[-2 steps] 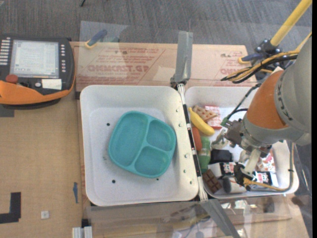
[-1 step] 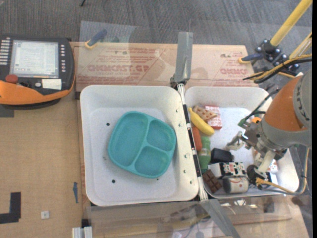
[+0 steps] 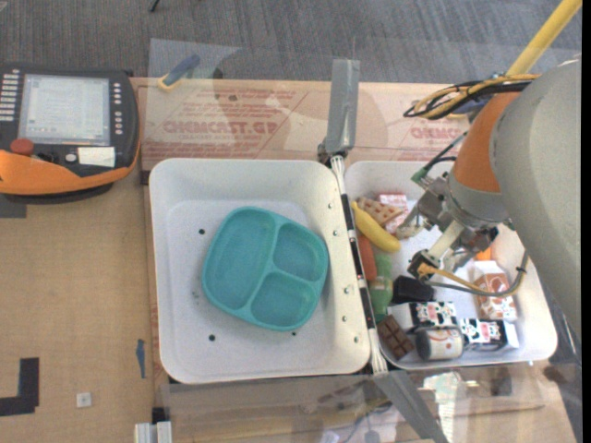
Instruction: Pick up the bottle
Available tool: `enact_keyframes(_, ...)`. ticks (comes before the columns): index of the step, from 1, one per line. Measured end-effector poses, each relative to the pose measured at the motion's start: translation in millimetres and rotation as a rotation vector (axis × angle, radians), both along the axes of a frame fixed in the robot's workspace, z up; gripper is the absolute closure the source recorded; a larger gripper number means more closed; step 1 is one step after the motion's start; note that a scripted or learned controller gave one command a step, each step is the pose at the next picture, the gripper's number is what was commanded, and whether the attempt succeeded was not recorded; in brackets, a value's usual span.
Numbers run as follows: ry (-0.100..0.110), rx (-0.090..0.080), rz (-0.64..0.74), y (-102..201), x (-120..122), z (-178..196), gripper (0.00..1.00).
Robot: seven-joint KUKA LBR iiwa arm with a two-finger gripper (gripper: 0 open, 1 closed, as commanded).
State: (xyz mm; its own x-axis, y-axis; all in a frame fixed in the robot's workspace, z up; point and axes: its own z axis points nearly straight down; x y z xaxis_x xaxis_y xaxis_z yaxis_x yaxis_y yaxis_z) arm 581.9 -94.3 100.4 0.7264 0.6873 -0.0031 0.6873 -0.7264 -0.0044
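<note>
A small dark bottle (image 3: 439,342) with a white and red label lies on its side near the front wall of the right bin (image 3: 540,344). My gripper (image 3: 436,247) hangs over the middle of that bin, behind the bottle and clearly apart from it. The grey arm with its orange band (image 3: 480,160) reaches in from the right and hides the bin's far right part. Nothing shows between the gripper and the bottle except other small items.
A teal divided plate (image 3: 266,268) lies in the left bin (image 3: 175,210). The right bin is crowded: a banana (image 3: 377,229), a red-orange stick (image 3: 367,258), a chocolate bar (image 3: 395,337), small cartons (image 3: 489,330) and a pink-white packet (image 3: 392,201). A teach pendant (image 3: 65,132) rests at far left.
</note>
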Motion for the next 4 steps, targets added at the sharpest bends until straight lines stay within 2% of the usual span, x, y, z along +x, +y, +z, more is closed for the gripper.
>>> enact_keyframes(1, 0.001, 0.001, 0.2, 81, -84, 82, 0.0)
enact_keyframes(2, -0.001, -0.003, -0.2, 125, -60, 130, 0.0)
enact_keyframes(3, 0.002, -0.003, -0.14, 237, -104, 42, 0.0)
enact_keyframes(4, -0.029, 0.023, -0.332, 235, -38, 3, 0.0)
